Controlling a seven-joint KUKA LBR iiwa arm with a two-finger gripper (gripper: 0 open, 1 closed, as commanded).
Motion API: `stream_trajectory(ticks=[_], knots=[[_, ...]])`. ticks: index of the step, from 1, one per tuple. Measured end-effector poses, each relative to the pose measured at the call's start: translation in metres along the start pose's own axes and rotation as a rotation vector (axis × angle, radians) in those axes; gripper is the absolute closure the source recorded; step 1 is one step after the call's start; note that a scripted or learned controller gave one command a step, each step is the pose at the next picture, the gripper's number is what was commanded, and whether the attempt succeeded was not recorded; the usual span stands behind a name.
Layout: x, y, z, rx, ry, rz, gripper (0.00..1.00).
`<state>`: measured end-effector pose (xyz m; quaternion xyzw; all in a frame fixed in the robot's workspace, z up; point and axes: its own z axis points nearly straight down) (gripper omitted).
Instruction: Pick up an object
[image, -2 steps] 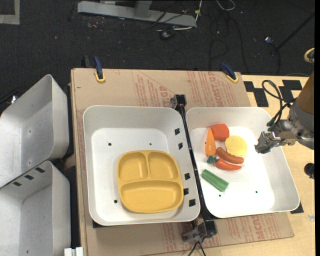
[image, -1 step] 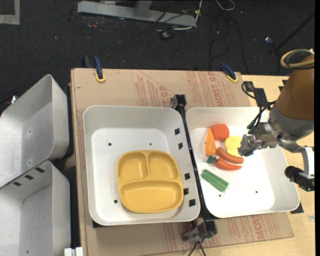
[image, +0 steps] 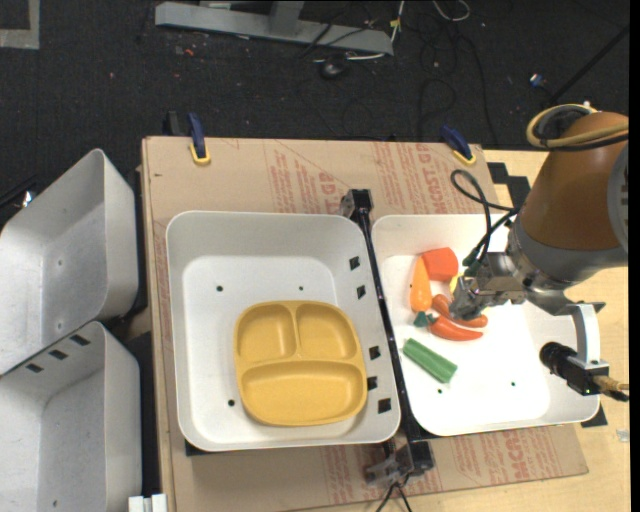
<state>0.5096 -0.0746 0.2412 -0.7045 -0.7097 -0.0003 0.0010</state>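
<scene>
Red pepper (image: 462, 327) lies in right bin (image: 520, 400), touching carrot (image: 421, 287); orange block (image: 439, 264) just above, green piece (image: 429, 359) below-left. Gripper (image: 468, 296) sits right over the pepper, finger state can't tell. Yellow divided tray (image: 299, 362) in left bin (image: 200, 260).

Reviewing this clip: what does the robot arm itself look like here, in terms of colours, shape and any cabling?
The arm enters from the right as a bulky, rounded body with a broad orange-brown band over a grey section. Black cables loop from it toward the wrist, and a yellowish cable coil sits on top. The gripper is a small dark metal assembly, too cluttered to make out in detail.
</scene>
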Motion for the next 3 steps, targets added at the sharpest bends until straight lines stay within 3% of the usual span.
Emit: stream_trajectory(ticks=[1,3], knots=[[0.056,-0.009,0.013,0.001,0.000,0.000,1.00],[0.159,-0.021,-0.003,-0.001,0.000,-0.002,1.00]])
